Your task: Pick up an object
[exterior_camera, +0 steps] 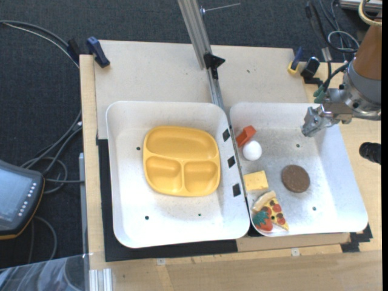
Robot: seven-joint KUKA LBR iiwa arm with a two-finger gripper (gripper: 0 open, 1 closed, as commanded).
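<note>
The right bin (327,162) holds a white egg (251,150) beside a red piece (245,136), a yellow cheese block (255,180), a round brown patty (295,178) and a pizza slice (269,212) at the bin's front edge. My gripper (311,125) hangs over the bin's back right part, above and right of the patty, with nothing seen in it. A yellow divided plate (181,160) lies in the left bin (127,180).
A metal post (195,23) slants up from the divider between the bins. Blue clamps (97,51) sit at the bench's back corners. Cables and a tablet (17,196) lie on the dark floor to the left.
</note>
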